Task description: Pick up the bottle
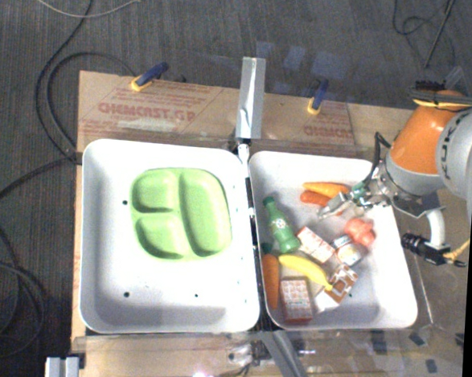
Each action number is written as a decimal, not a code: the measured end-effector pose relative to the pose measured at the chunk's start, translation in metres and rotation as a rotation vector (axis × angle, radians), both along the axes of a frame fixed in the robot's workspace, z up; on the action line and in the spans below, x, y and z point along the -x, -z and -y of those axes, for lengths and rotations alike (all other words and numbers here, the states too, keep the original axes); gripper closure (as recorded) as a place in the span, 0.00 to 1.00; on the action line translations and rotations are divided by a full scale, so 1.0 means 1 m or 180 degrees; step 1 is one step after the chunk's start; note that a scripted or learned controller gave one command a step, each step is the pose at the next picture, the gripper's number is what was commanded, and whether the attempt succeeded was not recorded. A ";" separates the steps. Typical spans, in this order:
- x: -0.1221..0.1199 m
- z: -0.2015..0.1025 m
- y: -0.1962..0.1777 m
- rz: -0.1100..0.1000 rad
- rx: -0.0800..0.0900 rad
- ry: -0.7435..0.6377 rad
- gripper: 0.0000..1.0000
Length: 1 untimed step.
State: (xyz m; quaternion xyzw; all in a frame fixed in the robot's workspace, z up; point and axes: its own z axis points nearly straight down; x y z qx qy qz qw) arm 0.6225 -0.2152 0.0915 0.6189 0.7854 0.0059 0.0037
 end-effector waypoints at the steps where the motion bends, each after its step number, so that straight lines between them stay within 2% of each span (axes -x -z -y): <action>1: 0.000 0.001 -0.009 0.0008 0.0012 -0.0001 1.00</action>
